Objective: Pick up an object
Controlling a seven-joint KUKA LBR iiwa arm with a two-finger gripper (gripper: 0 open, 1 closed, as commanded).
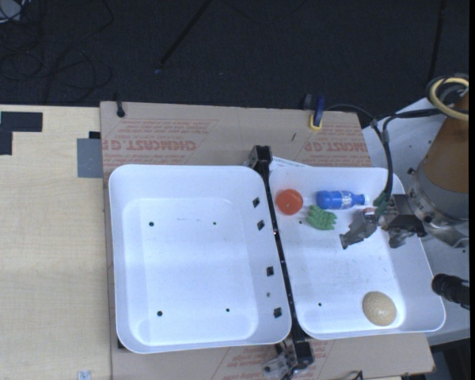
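The right bin holds a red-orange ball, a blue bottle lying on its side, a small green toy and a tan egg-shaped object at the front right corner. My gripper reaches in from the right over the bin's middle, just right of the green toy and below the bottle. Nothing shows between its dark fingers.
The left bin lies beside the right one, parted by a black divider strip. Both rest on a cardboard sheet atop a wooden bench. Cables and the arm's body crowd the right side.
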